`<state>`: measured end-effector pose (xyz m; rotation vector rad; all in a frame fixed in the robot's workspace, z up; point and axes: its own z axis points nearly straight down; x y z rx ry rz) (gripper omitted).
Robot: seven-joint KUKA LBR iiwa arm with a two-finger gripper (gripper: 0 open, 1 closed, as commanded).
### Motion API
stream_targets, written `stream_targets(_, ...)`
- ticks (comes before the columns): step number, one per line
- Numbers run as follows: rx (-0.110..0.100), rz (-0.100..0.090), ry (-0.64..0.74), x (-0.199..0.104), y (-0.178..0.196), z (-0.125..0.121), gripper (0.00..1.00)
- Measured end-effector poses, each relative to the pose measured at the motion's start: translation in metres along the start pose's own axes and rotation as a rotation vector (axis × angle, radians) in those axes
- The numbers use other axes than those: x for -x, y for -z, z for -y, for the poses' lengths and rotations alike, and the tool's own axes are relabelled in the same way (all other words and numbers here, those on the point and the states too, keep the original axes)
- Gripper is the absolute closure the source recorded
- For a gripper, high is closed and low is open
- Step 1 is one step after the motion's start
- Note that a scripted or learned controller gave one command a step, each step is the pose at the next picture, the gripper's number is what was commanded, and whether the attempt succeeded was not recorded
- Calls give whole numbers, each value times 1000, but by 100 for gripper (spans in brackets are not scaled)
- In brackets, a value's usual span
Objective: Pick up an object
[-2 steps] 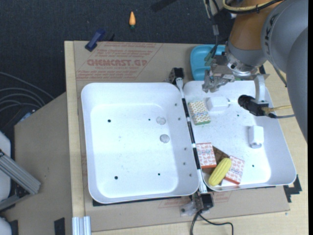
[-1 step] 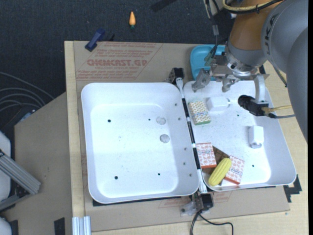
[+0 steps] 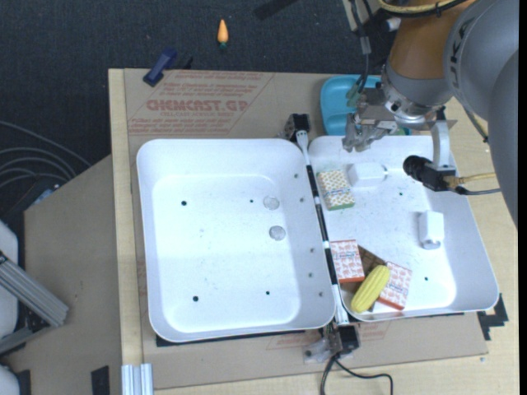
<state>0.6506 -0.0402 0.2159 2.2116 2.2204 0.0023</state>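
The arm (image 3: 449,31) comes in from the right, grey with its orange band, and its gripper (image 3: 360,141) hangs over the far edge of the right bin (image 3: 461,299); nothing sits between its tips, and whether they are spread or closed I cannot tell from here.

Just below the gripper, on the floor of that bin, lies a small white block (image 3: 367,173), pale against the white plastic and hard to read; its long side runs roughly left to right. Beside the divider rests a small checkered packet (image 3: 336,188), green and cream, its long axis running up the bin and tilted a little. Toward the right wall lies a white cylinder (image 3: 430,228), its long axis pointing near to far.

At the near end things crowd together; a red-and-white carton (image 3: 347,261) lies against the divider, a yellow corn cob (image 3: 370,289) slants from near-left to far-right just beside it, and a second red-and-white carton (image 3: 396,286) touches the cob on its right.

The left bin (image 3: 165,163) holds two small round greyish discs (image 3: 274,218) near its middle right, close together but apart.

A blue container (image 3: 339,105) stands on the tabletop (image 3: 123,220) behind the right bin; part of it is hidden by the gripper.
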Motion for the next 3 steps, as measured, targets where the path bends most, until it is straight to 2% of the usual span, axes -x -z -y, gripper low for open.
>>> stream_targets(1, -1, 0, 0, 0, 0, 0, 0)
stream_targets(2, -5, -3, -3, 1, -32, -16, 0)
stream_targets(3, -2, -2, -3, 0, -21, -17, 100)
